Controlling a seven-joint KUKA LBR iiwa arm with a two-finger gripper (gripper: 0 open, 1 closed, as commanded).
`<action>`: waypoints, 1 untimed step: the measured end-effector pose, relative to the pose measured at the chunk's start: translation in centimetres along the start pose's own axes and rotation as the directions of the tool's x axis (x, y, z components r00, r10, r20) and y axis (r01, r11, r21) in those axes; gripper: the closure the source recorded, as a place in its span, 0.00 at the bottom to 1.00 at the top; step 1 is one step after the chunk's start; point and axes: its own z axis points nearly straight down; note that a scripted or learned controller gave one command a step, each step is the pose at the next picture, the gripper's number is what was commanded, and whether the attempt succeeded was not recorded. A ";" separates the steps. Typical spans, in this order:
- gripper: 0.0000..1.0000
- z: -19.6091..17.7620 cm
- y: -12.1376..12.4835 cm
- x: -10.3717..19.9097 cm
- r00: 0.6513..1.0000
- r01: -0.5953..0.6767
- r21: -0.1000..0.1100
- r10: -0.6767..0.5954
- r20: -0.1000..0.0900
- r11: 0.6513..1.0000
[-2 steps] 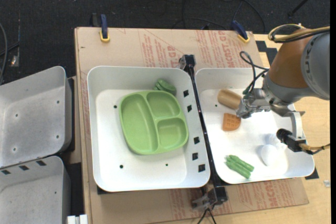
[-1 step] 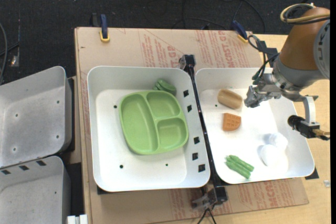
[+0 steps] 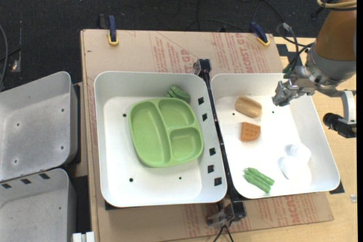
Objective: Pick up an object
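two shallow white bins sit side by side on a cardboard-covered bench. the left bin (image 3: 113, 122) holds a green divided plate (image 3: 167, 132) lying flat near its middle, with a small green item (image 3: 179, 93) just beyond the plate's far edge, close to the bin's back right corner; what that item is cannot be told. the right bin (image 3: 317, 139) holds four things, well spread: a tan bread roll (image 3: 248, 106) toward the back left, an orange waffle piece (image 3: 250, 132) just in front of the roll and apart from it, a bunch of green beans (image 3: 258, 179) near the front edge, and a white object (image 3: 295, 162) toward the front right, hard to make out against the white floor. the gripper (image 3: 282, 96) is over the back part of the right bin, to the right of the bread roll and clear of it. it is dark and small in this view, so whether it is parted or closed cannot be told, and nothing is seen held in it. all items rest on the bin floors.
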 end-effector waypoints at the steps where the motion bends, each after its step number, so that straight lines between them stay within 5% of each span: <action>1: 1.00 -1.0 0.0 5.9 1.000 0.005 0.005 -0.005 -0.003 1.000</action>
